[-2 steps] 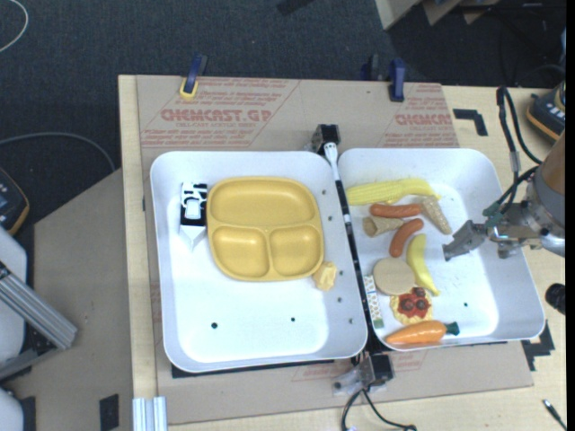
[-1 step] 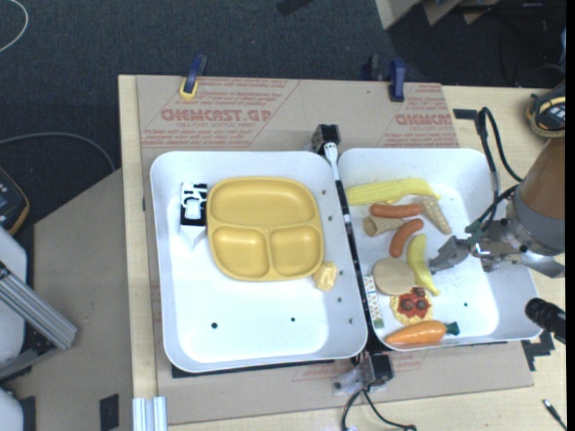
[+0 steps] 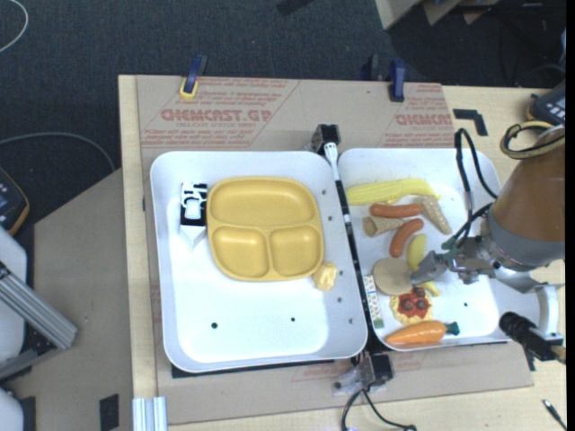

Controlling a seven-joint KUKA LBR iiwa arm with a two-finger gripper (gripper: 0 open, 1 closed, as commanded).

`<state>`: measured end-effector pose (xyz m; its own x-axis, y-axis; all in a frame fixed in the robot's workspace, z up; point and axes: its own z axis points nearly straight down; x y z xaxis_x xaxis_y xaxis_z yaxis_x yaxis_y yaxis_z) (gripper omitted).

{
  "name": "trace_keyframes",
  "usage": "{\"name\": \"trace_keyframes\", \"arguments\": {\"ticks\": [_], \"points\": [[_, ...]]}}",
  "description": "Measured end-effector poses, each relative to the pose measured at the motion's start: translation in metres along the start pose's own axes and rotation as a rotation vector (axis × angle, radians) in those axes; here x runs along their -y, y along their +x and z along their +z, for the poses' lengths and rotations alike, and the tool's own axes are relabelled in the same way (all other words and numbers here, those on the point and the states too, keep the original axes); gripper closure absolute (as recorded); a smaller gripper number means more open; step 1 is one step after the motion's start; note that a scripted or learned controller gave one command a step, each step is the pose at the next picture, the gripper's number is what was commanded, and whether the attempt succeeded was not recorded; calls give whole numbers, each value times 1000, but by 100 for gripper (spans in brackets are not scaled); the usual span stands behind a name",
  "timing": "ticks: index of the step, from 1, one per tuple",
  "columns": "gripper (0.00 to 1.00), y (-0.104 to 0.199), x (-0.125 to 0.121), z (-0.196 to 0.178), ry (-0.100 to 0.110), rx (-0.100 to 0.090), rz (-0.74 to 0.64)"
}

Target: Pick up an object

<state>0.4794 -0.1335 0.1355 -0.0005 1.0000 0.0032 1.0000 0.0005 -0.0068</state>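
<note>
The right bin (image 3: 476,317) holds toy food: a corn cob (image 3: 391,189), two red sausages (image 3: 395,210) (image 3: 406,236), a tan bread stick (image 3: 437,214), a yellow-green piece (image 3: 417,251), a tan round disc (image 3: 389,277), a small pizza slice (image 3: 413,305) and an orange carrot (image 3: 418,333). My gripper (image 3: 429,271) reaches in from the right and sits low over the middle of this bin, just right of the tan disc, below the yellow-green piece and above the pizza slice. Its tip overlaps these pieces, so any contact is hidden.
The left bin (image 3: 252,330) carries a yellow three-compartment plate (image 3: 265,227), a black-and-white item (image 3: 192,206) at its left and a small yellow lump (image 3: 325,277) near the divider. Black clips (image 3: 325,137) (image 3: 377,366) sit between the bins. The arm's orange band (image 3: 537,196) overhangs the right bin's edge.
</note>
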Motion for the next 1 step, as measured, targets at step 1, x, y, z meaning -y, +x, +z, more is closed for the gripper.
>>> {"name": "trace_keyframes", "arguments": {"ticks": [1], "points": [[0,0,-1,51,-7,1,2]]}}
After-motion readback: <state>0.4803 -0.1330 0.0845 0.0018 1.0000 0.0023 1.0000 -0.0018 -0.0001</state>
